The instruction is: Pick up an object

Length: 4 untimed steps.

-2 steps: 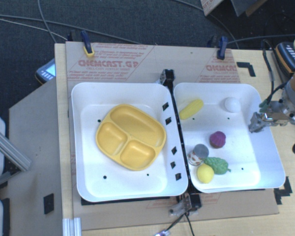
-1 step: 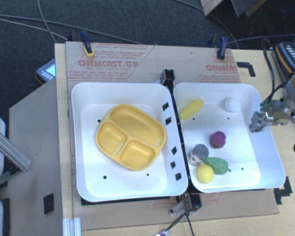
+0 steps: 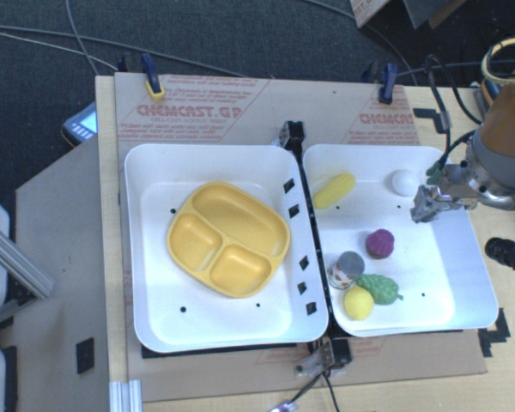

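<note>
A plywood bench (image 3: 240, 97) carries two shallow white plastic bins (image 3: 146, 230). In the right bin, the gripper (image 3: 429, 202), jaws' state unclear, hovers beside a small white ball (image 3: 403, 181); the ball could roll away if nudged.

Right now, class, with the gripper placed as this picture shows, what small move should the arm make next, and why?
Probably a short shift toward the small white ball. The grey two-finger gripper sits over the right white bin with nothing visible between its fingers, and that ball lies just beside it, apart from the yellow corn cob and round purple fruit.
</note>
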{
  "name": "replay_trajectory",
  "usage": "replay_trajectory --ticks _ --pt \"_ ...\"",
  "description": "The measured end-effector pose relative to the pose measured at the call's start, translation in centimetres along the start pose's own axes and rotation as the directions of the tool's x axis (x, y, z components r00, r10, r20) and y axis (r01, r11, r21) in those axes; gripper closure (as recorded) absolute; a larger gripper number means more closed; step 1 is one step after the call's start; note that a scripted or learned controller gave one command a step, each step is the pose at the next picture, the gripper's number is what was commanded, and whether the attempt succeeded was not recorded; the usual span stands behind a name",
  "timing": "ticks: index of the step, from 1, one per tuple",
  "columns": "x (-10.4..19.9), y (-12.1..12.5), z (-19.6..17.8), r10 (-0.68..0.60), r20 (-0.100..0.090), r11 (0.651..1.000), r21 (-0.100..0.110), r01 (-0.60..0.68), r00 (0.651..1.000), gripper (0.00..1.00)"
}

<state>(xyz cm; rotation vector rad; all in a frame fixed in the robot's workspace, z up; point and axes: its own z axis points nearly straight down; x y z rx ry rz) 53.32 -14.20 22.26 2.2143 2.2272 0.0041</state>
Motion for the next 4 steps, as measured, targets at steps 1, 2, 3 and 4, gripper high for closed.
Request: replay_trajectory --ticks 1,2,3,4 --pt "5.9 1.1 -0.4 -0.002 -0.002 1.000 0.001 0.002 1.000 1.00" --pt "10.1 2.9 -1.0 0.000 -0.001 1.000 0.000 0.000 1.000 1.00" --pt "15.0 4.1 -1.6 0.000 -0.001 1.000 0.001 0.000 1.000 1.00" --pt "19.5 6.9 -1.3 0.000 -0.001 1.000 0.000 0.000 1.000 1.00"
